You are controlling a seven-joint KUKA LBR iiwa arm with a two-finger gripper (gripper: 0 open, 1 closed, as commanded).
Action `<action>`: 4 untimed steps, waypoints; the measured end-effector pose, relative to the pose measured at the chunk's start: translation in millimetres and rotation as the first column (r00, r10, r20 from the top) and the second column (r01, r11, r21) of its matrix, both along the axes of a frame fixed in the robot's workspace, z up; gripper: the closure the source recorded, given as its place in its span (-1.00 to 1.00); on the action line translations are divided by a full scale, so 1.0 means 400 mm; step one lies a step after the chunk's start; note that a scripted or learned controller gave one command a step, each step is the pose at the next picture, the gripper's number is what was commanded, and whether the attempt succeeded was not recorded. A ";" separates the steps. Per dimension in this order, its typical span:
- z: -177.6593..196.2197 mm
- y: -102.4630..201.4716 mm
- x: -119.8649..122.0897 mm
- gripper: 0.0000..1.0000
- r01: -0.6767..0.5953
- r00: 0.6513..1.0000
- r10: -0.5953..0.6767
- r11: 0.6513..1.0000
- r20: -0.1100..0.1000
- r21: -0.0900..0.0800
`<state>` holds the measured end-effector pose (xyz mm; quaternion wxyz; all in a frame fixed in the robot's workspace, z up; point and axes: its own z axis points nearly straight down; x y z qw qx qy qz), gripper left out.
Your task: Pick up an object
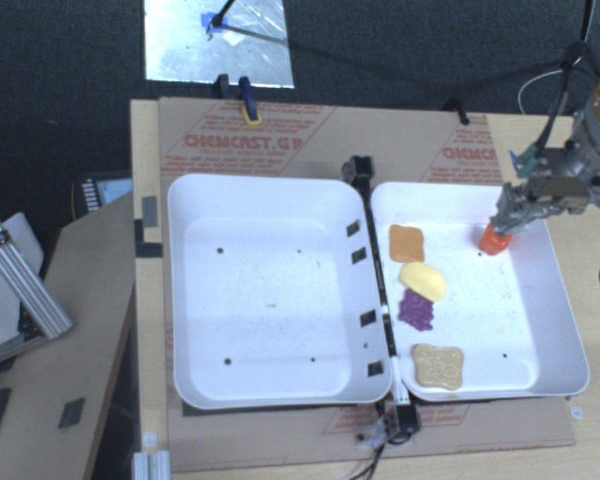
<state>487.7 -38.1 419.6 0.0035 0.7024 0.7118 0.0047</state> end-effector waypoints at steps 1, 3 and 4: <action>0.138 0.194 0.015 1.00 0.001 1.000 -0.001 1.000 -0.003 0.001; 0.190 0.503 -0.004 1.00 0.003 1.000 -0.003 1.000 -0.009 0.001; 0.294 0.613 -0.004 1.00 0.004 1.000 -0.004 1.000 -0.006 0.002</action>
